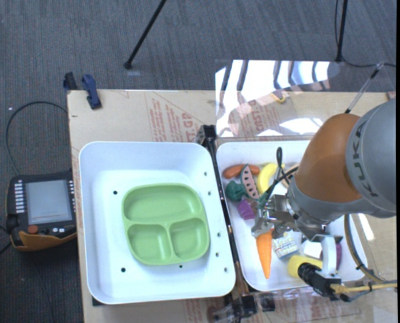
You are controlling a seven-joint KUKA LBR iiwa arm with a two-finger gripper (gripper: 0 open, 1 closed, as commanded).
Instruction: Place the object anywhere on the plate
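Lots of toy food sits jammed around the carrot (263, 253) in the right bin (232, 247), so the gripper (270, 219), whose grip I can't tell, might snag a neighbour instead, far from the green plate (165, 222).

We see an evenly, brightly lit scene, mildly soft in focus throughout. Strong glare washes out the reflective sheet (280, 96) behind the right bin (361, 258), with white streaks across the tabletop (146, 116). The left bin (99, 200) shows soft interior shadows; the carpet (45, 39) stays dim.
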